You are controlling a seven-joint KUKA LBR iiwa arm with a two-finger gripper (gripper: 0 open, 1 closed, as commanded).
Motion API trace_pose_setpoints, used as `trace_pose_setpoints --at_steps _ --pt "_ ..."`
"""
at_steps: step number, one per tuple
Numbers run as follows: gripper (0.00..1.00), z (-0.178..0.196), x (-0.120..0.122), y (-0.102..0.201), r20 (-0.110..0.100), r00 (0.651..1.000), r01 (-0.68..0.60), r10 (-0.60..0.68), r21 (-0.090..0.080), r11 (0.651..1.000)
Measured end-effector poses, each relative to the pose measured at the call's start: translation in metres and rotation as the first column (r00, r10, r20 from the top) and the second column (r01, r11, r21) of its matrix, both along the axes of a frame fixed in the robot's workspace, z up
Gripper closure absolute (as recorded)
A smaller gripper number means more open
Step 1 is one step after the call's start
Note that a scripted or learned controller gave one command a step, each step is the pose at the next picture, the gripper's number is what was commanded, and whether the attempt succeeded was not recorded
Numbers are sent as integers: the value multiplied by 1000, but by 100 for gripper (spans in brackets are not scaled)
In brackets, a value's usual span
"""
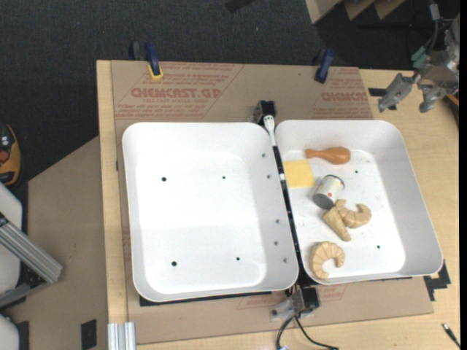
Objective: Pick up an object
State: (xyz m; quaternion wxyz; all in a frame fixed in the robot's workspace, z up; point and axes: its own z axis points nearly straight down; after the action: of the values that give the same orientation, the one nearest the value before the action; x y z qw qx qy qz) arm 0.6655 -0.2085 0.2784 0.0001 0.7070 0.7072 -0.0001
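Metal fingers (408, 102) hang spread wide and empty, so you see every item, from tan drumstick (328, 154) to yellow foam square (298, 173), below-left, free for picking.

1. Evenly and brightly lit from overhead.
2. Mild glare off the white bins (197, 203), washing out surface detail.
3. Soft, short shadows along bin rims.
4. Slightly soft focus overall; dim, dark floor (58, 35) at upper left.
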Motion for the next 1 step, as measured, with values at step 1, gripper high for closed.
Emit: trace_pose_setpoints --at_steps 1 --pt "0 -97 0 127 -9 1000 -11 11 7 1000"
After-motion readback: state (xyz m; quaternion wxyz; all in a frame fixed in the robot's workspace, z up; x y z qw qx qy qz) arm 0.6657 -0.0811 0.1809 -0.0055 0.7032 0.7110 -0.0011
